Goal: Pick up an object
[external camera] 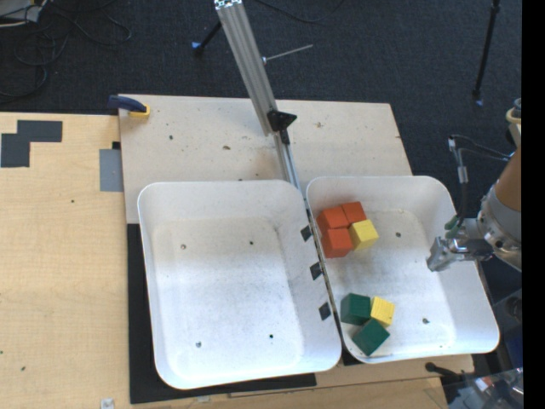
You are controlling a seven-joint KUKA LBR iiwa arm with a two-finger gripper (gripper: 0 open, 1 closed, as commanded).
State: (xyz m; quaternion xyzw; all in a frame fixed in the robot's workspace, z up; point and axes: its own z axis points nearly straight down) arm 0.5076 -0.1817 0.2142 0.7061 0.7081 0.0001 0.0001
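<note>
Blocks: orange pair (pixel 337 228), yellow (pixel 364 233), packed touching. My claw (pixel 443 252), grip state indeterminate, hangs at the right bin (pixel 426 198) edge. Risk: crowded neighbours blocking a clean grasp.

The arm (pixel 513 196) shows as a short stretch at the picture's right edge. An orange band curves across it, and below that sits a ring of grey metal with a darker ridged rim. From the ring a small gripper (pixel 443 254) of pale, shiny metal juts out, blocky and angular, with dark gaps between its parts and a small greenish spot on its upper side. Its details are too small to make out further.
</note>
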